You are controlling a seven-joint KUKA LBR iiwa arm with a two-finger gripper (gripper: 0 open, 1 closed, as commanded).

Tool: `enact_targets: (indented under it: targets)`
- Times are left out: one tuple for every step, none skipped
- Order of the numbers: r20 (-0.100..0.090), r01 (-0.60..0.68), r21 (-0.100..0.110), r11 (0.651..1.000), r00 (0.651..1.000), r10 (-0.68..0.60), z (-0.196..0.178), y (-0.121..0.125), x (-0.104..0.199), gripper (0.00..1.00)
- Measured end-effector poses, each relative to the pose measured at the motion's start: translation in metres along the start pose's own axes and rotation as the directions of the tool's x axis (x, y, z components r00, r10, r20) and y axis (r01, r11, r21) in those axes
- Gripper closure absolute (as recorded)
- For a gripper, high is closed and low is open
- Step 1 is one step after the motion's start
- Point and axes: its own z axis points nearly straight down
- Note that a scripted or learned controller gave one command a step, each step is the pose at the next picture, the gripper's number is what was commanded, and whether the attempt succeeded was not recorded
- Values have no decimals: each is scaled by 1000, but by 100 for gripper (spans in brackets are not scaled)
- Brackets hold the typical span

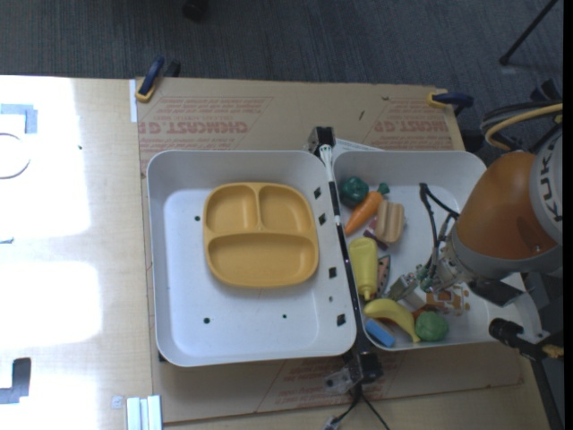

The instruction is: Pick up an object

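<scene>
Gripper (428,280) low in right bin (466,164), fingers' state unclear, banana (392,313) beside it, long axis slanting lower-right

1 fixed camera, high above bench (107,240), angled down, both bins (179,330) visible

Robotics lab or test cell | grey-and-orange industrial arm (501,213) over two white bins (242,348) | cardboard sheet (233,119) clamped to pale wooden tabletop (98,240) | toy food (394,316) as props | dark carpet floor (313,25), loose cables (515,119)
</scene>
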Motion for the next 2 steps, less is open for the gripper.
enact_targets:
  targets:
    - [2,-4,-3,1000,1000,4,-10,1,-1,100]
    - [3,316,-2,949,949,-316,-112,14,42,100]
